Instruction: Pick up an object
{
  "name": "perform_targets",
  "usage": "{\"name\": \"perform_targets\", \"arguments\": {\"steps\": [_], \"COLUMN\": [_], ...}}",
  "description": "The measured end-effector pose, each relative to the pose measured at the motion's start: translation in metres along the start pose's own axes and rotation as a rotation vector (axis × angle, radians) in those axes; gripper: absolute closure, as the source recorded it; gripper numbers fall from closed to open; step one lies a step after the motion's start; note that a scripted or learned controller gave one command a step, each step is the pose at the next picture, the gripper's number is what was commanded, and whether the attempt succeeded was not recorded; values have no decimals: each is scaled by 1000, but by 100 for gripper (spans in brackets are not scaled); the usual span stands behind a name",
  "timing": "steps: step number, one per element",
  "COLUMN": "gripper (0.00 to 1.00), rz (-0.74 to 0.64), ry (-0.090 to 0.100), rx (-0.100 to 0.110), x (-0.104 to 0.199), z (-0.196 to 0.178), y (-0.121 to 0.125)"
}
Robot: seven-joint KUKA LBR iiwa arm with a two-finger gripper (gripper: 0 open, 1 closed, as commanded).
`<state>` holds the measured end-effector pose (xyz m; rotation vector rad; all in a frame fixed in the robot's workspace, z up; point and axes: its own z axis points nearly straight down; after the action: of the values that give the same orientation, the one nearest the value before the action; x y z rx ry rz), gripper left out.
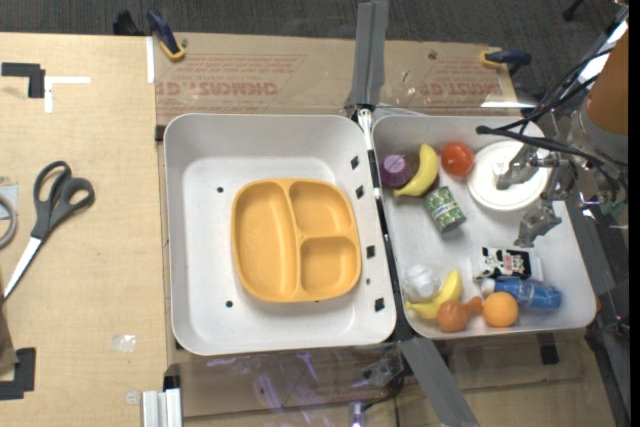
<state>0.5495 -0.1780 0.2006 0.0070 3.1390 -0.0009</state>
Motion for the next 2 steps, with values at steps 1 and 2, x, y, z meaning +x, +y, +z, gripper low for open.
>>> {"name": "perform_targets", "arguments": {"steps": [1, 2], "gripper": [0, 0], "rz": [17, 48], "ry": [-2, -1], "rx": [0, 0], "x": [-58, -34], "z": [107, 108], "y": [31, 39]}}
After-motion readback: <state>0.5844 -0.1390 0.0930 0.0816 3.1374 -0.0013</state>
